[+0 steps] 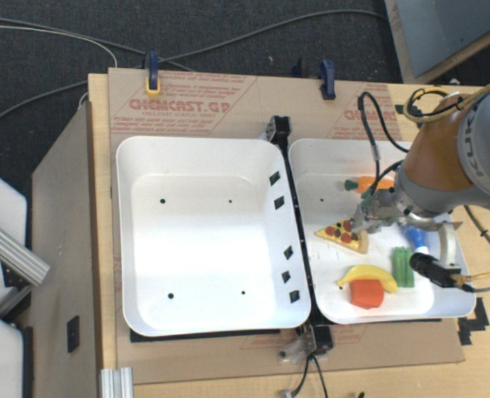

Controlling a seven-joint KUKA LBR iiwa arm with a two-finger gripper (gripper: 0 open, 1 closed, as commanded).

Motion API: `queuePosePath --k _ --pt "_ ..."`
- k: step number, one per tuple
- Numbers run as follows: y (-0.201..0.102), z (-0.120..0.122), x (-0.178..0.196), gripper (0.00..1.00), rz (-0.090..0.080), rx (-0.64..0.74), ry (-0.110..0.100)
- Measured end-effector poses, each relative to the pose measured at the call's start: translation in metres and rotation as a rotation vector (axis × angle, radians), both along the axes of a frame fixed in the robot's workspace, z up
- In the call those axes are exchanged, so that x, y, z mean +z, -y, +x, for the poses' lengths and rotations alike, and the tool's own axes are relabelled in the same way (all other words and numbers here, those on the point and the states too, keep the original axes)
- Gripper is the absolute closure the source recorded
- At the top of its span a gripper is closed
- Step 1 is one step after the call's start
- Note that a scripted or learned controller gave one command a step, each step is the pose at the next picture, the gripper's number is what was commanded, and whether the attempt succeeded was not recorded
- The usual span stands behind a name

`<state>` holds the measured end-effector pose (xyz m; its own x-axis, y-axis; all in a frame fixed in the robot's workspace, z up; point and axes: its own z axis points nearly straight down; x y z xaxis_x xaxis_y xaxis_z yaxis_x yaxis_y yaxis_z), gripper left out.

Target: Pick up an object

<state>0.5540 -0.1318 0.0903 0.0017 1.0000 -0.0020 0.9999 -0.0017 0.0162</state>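
Camera view: my pincer (367, 219) hangs low in the right bin (327, 160), just beside the pizza slice (342, 235), seemingly lining up a grasp; its spread I cannot tell.

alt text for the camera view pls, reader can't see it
The grey arm reaches from the right over the right bin, above a pizza slice, banana, red block and green block. Beside it sits the left bin.

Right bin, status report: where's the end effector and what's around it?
End effector low in right bin, beside pizza slice. Nothing seen held. Banana, red block, green block close by.
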Motion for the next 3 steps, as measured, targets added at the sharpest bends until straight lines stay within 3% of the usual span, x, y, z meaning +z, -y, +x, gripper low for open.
queuePosePath --k 1,2,3 --pt "0.023 -0.031 0.001 1.0 0.001 0.001 0.0" --pt "-0.003 -0.04 0.091 1.0 0.001 0.006 -0.006" --pt "-0.052 -0.057 0.119 1.0 0.004 0.008 -0.013"
